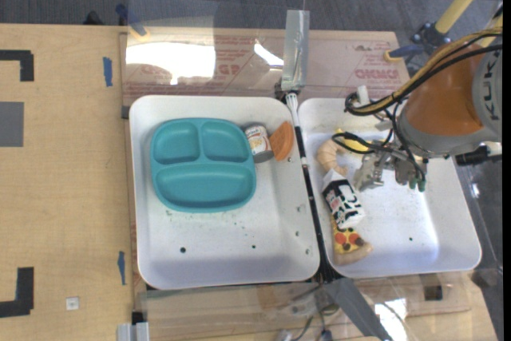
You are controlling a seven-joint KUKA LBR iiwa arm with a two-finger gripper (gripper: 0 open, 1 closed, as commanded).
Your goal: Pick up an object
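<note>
My gripper (pixel 375 172) hangs over the right bin (pixel 431 243), just right of a beige croissant-shaped toy (pixel 330 156) and a yellow banana-like piece (pixel 351 143). Below it and to its left lies a black-and-white carton (pixel 343 204), and a pizza slice toy (pixel 350 243) rests near the bin's front. Nothing shows between the fingers. In the left bin (pixel 231 251) sit a teal divided plate (pixel 204 164), a small can (pixel 256 140) and an orange wedge (pixel 282 141).
A clear plastic panel with a metal post (pixel 295 52) stands behind the bins. The ridge between the two bins (pixel 307 188) runs close to the carton. Cables (pixel 399 100) trail from the arm above the right bin.
</note>
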